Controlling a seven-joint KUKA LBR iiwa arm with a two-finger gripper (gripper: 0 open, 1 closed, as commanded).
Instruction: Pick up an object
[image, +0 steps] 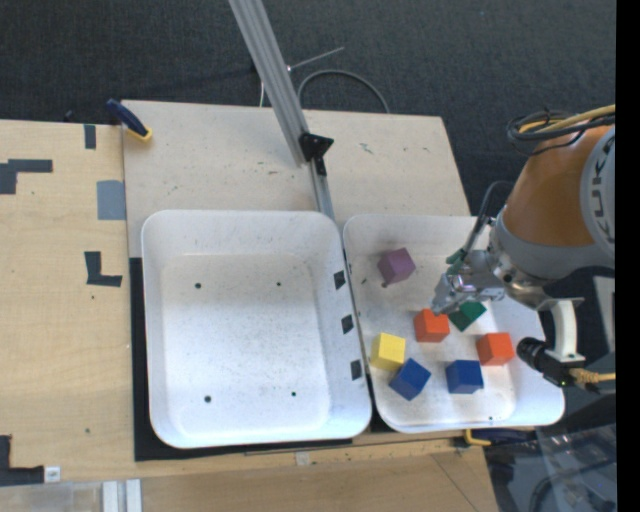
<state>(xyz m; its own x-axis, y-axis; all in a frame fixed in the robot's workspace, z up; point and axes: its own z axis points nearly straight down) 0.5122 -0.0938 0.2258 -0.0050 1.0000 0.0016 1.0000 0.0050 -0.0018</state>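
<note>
My pincer (455, 296) sits low in the right bin (530, 408), between the orange block (431, 325) just below-left and the green block (467, 316) beside it. Grip state: cannot tell. No block lifted; pickup outstanding.

Smooth white plastic bins (245, 225) – lightly speckled – on a matt, scuffed wooden bench (220, 150).

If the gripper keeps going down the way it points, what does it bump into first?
Probably the green block right beneath the gripper, or the orange block beside it. Depth is hard to judge from above.
</note>
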